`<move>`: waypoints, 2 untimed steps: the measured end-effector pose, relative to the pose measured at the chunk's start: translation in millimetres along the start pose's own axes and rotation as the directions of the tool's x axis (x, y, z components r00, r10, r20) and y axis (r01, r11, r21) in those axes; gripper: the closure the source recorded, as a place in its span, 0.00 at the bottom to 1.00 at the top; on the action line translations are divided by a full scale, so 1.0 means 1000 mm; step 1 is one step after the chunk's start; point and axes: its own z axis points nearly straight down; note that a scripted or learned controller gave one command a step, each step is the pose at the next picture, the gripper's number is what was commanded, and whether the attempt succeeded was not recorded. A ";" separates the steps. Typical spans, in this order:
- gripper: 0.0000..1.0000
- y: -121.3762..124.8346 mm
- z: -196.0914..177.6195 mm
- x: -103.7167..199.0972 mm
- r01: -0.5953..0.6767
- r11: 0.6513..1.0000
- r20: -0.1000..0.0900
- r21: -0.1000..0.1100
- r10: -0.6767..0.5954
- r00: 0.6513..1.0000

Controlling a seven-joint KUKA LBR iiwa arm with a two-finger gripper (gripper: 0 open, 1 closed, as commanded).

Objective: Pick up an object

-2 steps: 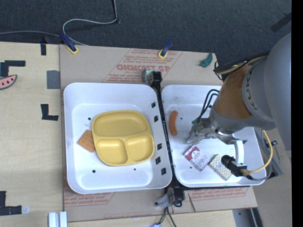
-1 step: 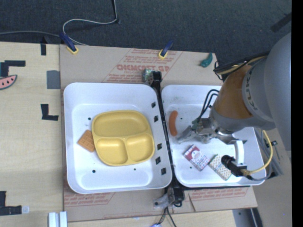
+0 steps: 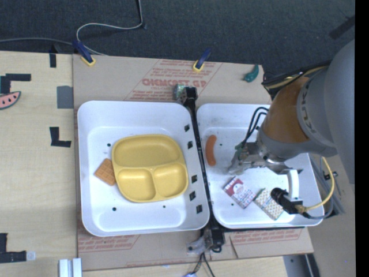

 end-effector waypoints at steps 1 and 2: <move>0.00 0.000 0.000 0.000 0.000 1.000 0.000 0.000 0.000 1.000; 0.00 -0.009 0.019 0.003 0.001 1.000 -0.002 0.001 -0.001 1.000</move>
